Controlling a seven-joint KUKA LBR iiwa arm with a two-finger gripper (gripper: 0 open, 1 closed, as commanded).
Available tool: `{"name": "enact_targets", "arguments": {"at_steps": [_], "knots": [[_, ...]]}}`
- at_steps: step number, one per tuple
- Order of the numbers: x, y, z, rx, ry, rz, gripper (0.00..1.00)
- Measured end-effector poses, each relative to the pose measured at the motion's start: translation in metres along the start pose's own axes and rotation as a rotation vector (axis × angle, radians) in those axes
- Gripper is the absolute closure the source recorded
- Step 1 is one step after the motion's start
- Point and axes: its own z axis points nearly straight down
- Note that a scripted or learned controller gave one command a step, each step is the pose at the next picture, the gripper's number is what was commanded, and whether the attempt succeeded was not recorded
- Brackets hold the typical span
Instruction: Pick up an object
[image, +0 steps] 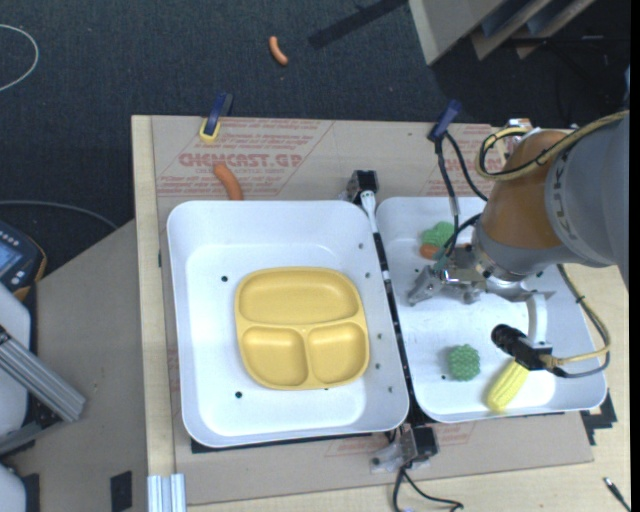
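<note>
Camera view looks down on two shallow white plastic bins; take the right-hand white bin (560, 395) as the landmark. The grey arm's metal two-finger gripper (440, 283) hangs low over the middle of this bin, toward its left wall, and its fingers (421, 291) look spread wide with nothing between them.

Three small toys lie in that bin. A knobbly green ball, probably toy broccoli (463, 362), sits in the bin's near half, clear of all walls and just nearer the camera than the gripper. A yellow toy corn cob (507, 385) lies tilted close by, toward the bin's near right corner. A small green-and-orange toy piece (436, 240) rests at the far left, partly hidden by cable.

The broccoli seems the likeliest target: probably light, hollow plastic or rubber, fairly stiff, its bumpy surface giving grip. Closing across its widest middle should work, though a round shape may roll or squirt out if caught off-centre. The corn would best be pinched across its narrow width.
</note>
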Motion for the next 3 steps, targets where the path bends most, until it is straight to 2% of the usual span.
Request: {"name": "enact_targets", "arguments": {"at_steps": [1, 3], "knots": [[0.000, 0.001, -0.012, -0.005, -0.001, 0.001, 1.00], [-0.010, 0.004, -0.101, -0.013, -0.004, 0.000, 1.00]]}}
